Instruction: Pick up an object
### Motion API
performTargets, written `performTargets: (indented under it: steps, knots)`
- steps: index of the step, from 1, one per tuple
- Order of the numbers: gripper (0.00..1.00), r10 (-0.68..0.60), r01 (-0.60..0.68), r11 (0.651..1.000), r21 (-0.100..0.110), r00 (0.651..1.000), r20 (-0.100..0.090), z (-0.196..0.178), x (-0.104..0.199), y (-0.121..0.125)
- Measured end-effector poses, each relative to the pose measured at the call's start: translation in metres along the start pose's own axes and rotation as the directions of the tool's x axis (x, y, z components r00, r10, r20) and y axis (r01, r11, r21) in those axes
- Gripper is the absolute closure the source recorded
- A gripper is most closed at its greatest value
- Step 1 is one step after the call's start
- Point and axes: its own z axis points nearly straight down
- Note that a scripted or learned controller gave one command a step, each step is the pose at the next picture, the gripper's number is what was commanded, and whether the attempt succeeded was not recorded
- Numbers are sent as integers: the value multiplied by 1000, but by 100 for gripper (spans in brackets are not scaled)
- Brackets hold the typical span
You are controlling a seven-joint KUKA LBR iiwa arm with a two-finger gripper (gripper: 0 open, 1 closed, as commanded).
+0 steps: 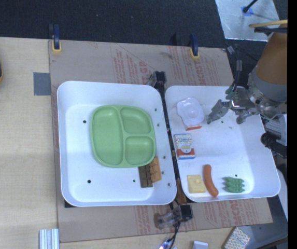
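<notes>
White right bin (257,154): clear crumpled plastic cup (190,110), orange-edged, beside tool (230,113).

Grey arm (270,90) with an orange band (275,56) above the wrist, ending in dark metal jaws on a silvery gripper (226,110).

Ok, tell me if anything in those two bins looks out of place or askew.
Little stands out. The brown bar lies half tucked under the green plate's lower right edge, tilted. In the right bin, the clear cup lies on its side. The carton, cheese, sausage and green toy lie apart, nothing spilled.
</notes>
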Motion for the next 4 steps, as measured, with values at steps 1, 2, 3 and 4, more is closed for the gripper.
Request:
performTargets:
  steps: [1,2,3,4]
  knots:
    - [0,5,-5,1000,-1,1000,1,101,-24,-50]
    - [0,5,-5,1000,-3,1000,0,110,10,-91]
    - [0,5,-5,1000,-6,1000,1,137,15,-90]
    - [100,2,-2,1000,-5,1000,2,126,14,-91]
